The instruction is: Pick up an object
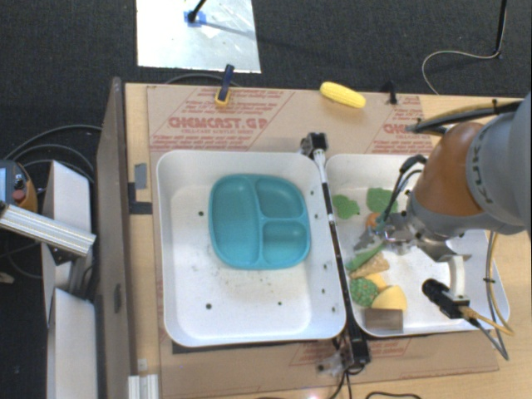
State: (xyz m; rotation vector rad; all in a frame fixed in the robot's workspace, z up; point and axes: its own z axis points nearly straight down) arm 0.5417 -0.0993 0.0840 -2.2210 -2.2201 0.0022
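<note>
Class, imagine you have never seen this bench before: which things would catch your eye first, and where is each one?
The teal divided plate stands out, alone in the middle of the left bin. Next comes the grey arm with its orange band, reaching in from the right over the right bin, where small green and yellow toy foods cluster near the divider. A yellow toy lies on the cardboard behind the bins.

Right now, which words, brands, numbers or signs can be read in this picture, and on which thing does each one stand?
"CHEMCAST GP", red print on the brown protective sheet behind the left bin, just legible.
Repeated red print on the same sheet, behind the right bin: too blurred to read.
Small red lines under each logo: too small to read.
</note>
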